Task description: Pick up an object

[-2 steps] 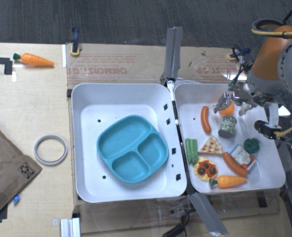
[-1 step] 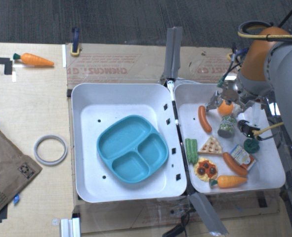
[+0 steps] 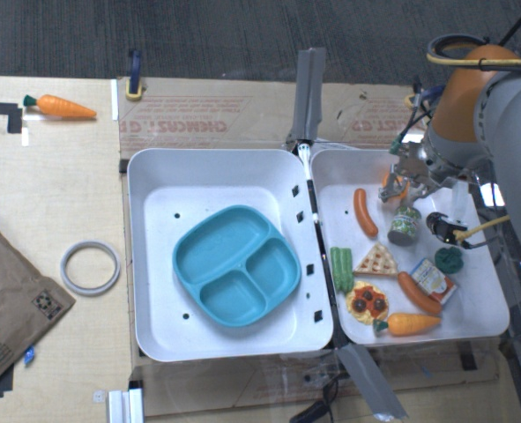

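Note:
My gripper [image 3: 399, 186] hangs low over the far part of the right bin [image 3: 480, 324]. Just in front of it stands a small green and grey can [image 3: 404, 226], and a red sausage [image 3: 364, 211] lies to its left. Nearer the front of that bin lie a green bean pod [image 3: 341, 269], a sandwich wedge [image 3: 377, 261], a small round pizza [image 3: 368, 301], a carrot [image 3: 405, 324], a second sausage [image 3: 417, 293], a little carton [image 3: 434, 280] and a dark green round piece [image 3: 449, 259]. Something orange shows at the gripper's tip; what it is I cannot tell.
The left bin [image 3: 154, 236] holds a blue divided plate [image 3: 235, 264]. On the bench to the left lie another carrot [image 3: 59, 107], a grey tape ring [image 3: 90, 266] and a cardboard box [image 3: 9, 315]. A grey divider post [image 3: 309, 95] rises between the bins at the back.

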`<state>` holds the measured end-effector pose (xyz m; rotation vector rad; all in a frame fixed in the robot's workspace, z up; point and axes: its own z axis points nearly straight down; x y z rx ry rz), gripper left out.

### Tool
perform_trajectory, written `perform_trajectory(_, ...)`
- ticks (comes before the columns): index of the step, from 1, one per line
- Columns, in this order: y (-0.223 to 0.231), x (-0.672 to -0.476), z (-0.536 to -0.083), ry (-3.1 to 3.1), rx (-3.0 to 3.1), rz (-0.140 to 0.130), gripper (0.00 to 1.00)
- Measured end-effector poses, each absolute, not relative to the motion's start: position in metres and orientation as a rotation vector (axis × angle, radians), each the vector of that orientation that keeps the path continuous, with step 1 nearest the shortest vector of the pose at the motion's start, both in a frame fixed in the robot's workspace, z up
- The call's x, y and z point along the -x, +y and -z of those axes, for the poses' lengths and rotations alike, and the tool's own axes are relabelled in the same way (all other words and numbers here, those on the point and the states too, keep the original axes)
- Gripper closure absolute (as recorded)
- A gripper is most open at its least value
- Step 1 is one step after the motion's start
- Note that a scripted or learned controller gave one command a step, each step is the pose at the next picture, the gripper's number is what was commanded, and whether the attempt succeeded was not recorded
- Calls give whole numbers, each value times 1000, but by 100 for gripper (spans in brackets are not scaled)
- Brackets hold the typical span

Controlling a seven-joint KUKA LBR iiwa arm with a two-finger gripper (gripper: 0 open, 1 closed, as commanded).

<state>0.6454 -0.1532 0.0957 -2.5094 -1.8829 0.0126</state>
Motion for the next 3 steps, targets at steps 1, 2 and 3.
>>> perform_trajectory(1, -123, -642, -99, -2038, 2374, -19, 100)
perform_trajectory(2, -122, -644, -102, -2045, 2380, -7, 0)
perform_trajectory(3, -100, -636, -90, -2128, 2309, -5, 0)
